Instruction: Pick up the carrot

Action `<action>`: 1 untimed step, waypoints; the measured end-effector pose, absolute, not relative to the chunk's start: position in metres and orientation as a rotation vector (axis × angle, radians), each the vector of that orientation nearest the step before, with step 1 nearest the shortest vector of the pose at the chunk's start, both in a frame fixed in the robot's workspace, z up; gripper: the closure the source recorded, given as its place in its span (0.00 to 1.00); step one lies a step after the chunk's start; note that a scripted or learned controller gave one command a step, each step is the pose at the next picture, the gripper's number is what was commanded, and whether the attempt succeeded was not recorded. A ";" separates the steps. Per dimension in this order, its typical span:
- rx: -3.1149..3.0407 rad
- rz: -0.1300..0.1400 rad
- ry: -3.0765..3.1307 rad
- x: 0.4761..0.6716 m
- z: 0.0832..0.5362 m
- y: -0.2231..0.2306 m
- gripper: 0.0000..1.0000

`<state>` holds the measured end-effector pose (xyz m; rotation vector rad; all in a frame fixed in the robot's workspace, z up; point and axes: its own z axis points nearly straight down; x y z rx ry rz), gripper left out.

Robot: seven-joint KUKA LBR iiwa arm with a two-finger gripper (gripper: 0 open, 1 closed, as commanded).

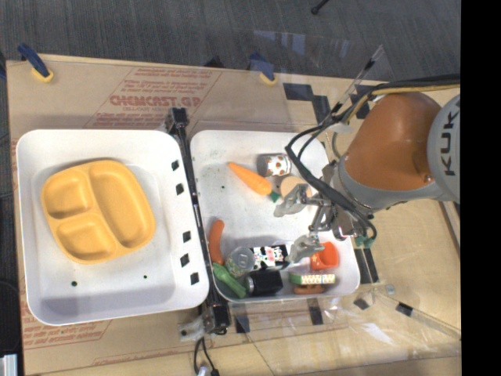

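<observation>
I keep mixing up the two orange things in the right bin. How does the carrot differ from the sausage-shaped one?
The carrot tapers to a point and has a green end; the sausage is blunt and redder. The carrot lies slanted mid-bin; the sausage lies lengthwise by the left wall. Both lie free, apart from the pincer.

The carrot (pixel 251 178) lies in the right bin (pixel 205 151), near the gripper (pixel 301 202) beside it.

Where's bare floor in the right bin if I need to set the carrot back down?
Bare floor in the right bin runs down its left half, between the left wall and the carrot, above the sausage. The near edge is crowded: sausage, a bottle and orange items. The gripper hangs over the right side.
</observation>
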<state>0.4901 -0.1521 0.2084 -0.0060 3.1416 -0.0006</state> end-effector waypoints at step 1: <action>-0.007 -0.002 3.143 0.558 0.162 -0.210 0.00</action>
